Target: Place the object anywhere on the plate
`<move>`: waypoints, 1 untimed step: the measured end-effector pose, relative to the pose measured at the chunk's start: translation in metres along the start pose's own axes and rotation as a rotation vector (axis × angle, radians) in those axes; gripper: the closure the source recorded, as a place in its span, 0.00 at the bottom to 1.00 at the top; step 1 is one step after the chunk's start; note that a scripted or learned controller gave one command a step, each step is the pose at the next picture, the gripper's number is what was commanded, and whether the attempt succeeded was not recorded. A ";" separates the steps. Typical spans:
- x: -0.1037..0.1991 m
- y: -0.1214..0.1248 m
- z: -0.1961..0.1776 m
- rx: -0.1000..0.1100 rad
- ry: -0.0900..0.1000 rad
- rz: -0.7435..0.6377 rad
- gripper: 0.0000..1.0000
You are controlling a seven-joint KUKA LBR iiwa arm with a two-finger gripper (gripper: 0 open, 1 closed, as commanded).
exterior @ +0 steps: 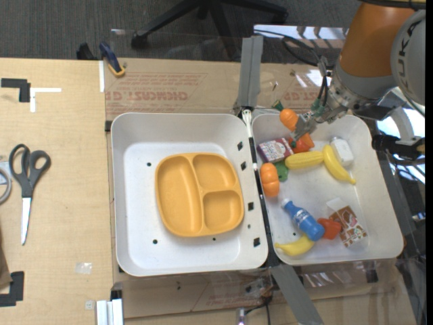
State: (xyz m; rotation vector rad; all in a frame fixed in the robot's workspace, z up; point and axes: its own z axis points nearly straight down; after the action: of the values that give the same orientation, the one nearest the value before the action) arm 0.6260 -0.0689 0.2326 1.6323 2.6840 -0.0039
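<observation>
From above, the bench carries two shallow white bins side by side. The left bin (pixel 128 202) holds a yellow-orange plate (pixel 200 193) with three compartments, lying flat near the bin's middle, with nothing on it.

The right bin (pixel 379 202) holds a scatter of toy food and small items. At its far left corner lies an orange carrot (pixel 289 118) with a green top. Just nearer are a small purple-and-white packet (pixel 273 149) and a yellow corn cob (pixel 304 160), which touches a yellow banana (pixel 336 164) to its right. A white block (pixel 342 150) sits just beside the banana's far end. Against the bin's left wall rests a second orange vegetable (pixel 270 180) with a green leaf. Nearer still, a blue bottle (pixel 303 221) lies tilted, its base close to a red piece (pixel 331 228) and a brown-and-white packet (pixel 349 225). Another yellow banana (pixel 295 247) lies at the near edge.

The grey arm with its orange band reaches in from the far right. The gripper (pixel 306 126) hangs low over the far left part of the right bin, just beside the carrot and above a small red-orange piece (pixel 304 141). Whether the gripper is open or closed, and whether it has hold of anything, I cannot tell.

Scissors (pixel 27 175) lie on the wooden bench well left of the bins.
</observation>
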 end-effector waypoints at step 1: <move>0.075 -0.008 0.042 0.001 0.002 -0.019 1.00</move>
State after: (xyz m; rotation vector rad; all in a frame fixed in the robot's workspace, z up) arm 0.5845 -0.0058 0.1905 1.6072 2.7011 -0.0035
